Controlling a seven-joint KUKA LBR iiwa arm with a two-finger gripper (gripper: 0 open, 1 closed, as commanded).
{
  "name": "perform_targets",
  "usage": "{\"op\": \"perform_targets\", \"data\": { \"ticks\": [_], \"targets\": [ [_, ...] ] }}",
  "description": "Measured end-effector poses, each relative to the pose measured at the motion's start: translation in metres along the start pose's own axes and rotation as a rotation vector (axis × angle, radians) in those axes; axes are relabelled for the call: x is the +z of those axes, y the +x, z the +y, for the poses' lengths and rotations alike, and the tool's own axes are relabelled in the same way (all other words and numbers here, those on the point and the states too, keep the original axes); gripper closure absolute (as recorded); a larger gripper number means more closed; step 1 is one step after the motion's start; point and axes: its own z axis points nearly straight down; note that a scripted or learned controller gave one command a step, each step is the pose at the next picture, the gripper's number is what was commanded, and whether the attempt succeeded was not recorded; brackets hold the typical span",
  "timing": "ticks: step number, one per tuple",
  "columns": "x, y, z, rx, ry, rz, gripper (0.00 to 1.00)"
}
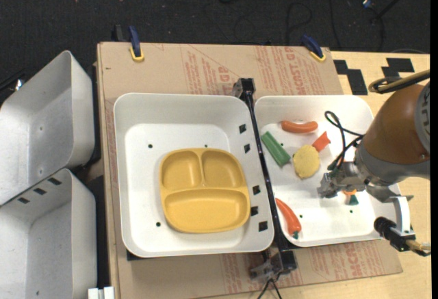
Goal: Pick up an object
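fingers (328, 189) of the gripper (332, 187) are low in the right bin (356, 109), but they look dark and small, and i cannot tell if they are open or closed, or if something is between them. just beside them, at the left, lies a yellow lumpy object (307, 162). a green block (276, 148) lies near the bin's left wall, a red-orange sausage shape (299, 126) is at the back, and a small orange piece (321, 142) touches the yellow one. a red-orange carrot-like object (289, 216) lies at the front left. the left bin (137, 133) holds a yellow divided plate (204, 189). both bins stand on the table (205, 65).
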Motion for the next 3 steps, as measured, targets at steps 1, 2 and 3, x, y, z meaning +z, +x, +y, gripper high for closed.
{"op": "perform_targets", "data": {
  "ticks": [1,2,3],
  "targets": [
    [-0.042,0.003,0.001,-0.005,-0.005,-0.002,1.0],
    [-0.088,0.007,-0.004,-0.005,-0.005,-0.002,1.0],
    [-0.141,0.006,-0.002,-0.006,-0.007,-0.003,1.0]
  ]
}}
